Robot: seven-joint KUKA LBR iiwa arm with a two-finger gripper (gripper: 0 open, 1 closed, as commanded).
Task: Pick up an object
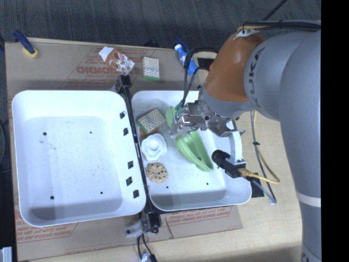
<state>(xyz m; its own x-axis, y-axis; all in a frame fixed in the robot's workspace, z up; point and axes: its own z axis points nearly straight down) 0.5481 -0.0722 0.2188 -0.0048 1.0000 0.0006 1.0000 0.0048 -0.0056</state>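
- Since the arm reaches down into the right bin [218, 196], the jaws [184, 121] sit at the green object [194, 149], likely the intended pick.
- Whether the jaws are apart or together cannot be told.
- Beyond the jaws lie a white piece [154, 146] and a cookie [157, 172], untouched.

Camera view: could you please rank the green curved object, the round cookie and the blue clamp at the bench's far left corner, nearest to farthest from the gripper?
1. Green curved object, right bin, just below the gripper.
2. Round cookie, right bin's near-left part.
3. Blue clamp, bench's far left corner.
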